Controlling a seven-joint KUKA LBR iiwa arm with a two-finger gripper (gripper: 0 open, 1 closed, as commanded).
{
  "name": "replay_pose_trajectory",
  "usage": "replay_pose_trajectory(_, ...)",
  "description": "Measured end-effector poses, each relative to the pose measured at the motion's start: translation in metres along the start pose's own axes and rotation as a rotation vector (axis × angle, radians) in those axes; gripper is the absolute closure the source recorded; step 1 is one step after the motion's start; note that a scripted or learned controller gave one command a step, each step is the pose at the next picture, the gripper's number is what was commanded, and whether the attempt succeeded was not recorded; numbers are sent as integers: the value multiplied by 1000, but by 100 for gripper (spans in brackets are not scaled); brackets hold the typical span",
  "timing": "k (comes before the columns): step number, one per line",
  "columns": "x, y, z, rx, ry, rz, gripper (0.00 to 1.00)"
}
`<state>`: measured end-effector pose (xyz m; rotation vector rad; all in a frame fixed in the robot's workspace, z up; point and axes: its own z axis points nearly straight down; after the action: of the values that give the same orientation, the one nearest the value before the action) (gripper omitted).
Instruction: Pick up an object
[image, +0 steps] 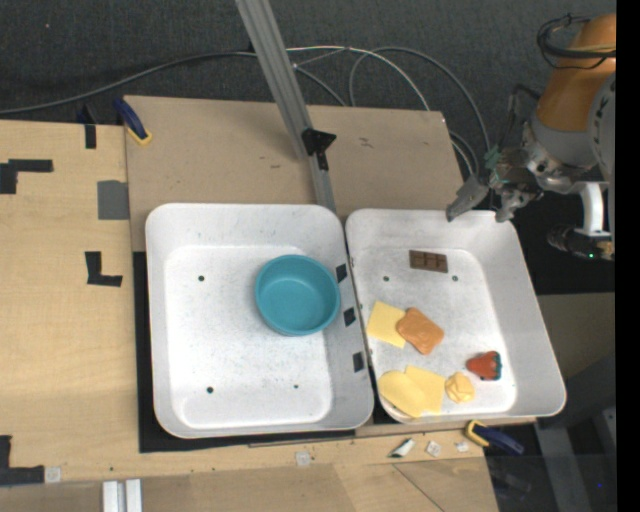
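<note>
Gripper (480, 200): it is being held at the upper right of the frame, just past the far right corner of the right bin (530, 300); nothing is being carried in it, and how far it is parted cannot be told from this angle.
Arm (570, 110): it is being reached in from the upper right, the orange band showing above the wrist.
Nearest thing: a small brown chocolate bar (429, 261) is lying flat in the upper part of the right bin, below and left of the gripper, apart from the other pieces.
Middle cluster: a pale yellow cheese slice (384, 324) is being overlapped on its right by an orange bread piece (421, 331).
Lower cluster: a yellow wedge (414, 391) is sitting just beside a small yellow lump (460, 387), with a red piece (484, 366) near the lump's upper right.
Left bin (180, 290): a blue bowl (296, 293) is resting upright toward its right side.
Handling, as judged: the chocolate bar is probably light, stiff and thin, so it is best being taken across its short sides; being flat, it may be slipping. The bread piece is looking thicker and easier to be pinched.
</note>
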<state>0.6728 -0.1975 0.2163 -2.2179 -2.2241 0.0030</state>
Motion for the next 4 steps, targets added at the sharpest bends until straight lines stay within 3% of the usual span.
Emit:
replay_pose_trajectory(1, 0, 0, 0, 0, -1, 0, 0)
replay_pose_trajectory(3, -11, 0, 115, 6, 1, 0, 0)
replay_pose_trajectory(4, -10, 4, 122, -9, 0, 0, 0)
